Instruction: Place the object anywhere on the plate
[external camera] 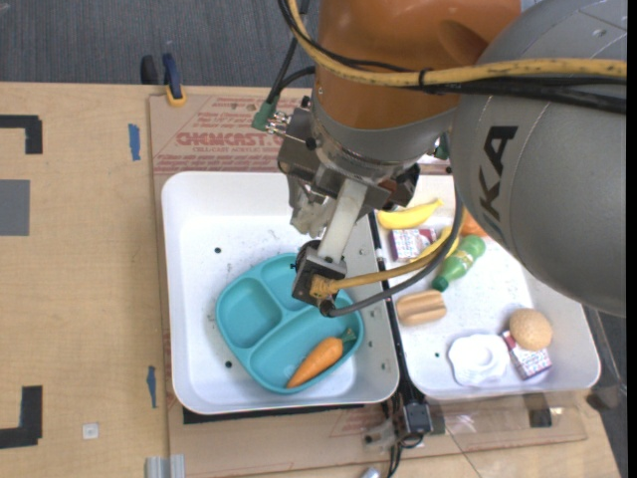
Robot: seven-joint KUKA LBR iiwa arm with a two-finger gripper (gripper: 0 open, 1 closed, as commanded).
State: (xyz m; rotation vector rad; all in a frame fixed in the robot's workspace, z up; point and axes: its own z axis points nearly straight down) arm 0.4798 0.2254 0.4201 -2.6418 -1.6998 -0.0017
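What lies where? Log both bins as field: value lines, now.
left bin: holds a teal divided plate
carrot: lying in the plate's compartment nearest the view's bottom edge
task state: carrot is on the plate
right bin: banana, green bottle, bun, white piece, brown ball, small packet
arm: reaching over the left bin, above the plate

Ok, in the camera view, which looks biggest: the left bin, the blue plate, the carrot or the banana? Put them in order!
1. left bin, biggest
2. blue plate
3. carrot and banana: they look about alike, and the banana is partly hidden, so I won't rank them.
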